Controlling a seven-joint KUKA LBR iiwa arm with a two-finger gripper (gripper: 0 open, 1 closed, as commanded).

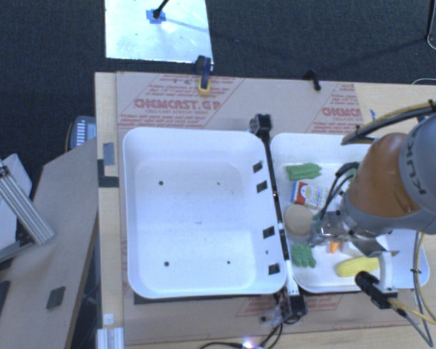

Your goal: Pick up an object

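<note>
The right bin [291,145] holds several small objects. A green piece [303,171] lies near its far edge, with a red, white and blue packet [308,193] below it. A tan round object [298,220] sits by the bin's left wall, and a green leafy toy [303,256] lies near the front. A yellow item [354,266] and a small orange piece [334,247] lie under the arm. My gripper [322,233] hangs low over the bin, just right of the tan object and above the green toy. The wrist hides its tip.
The left bin [196,209] stands beside the right one, with a black-clipped divider [270,195] between them. The grey and orange arm [392,187] covers the right half of the right bin. Cables trail at the front right.
</note>
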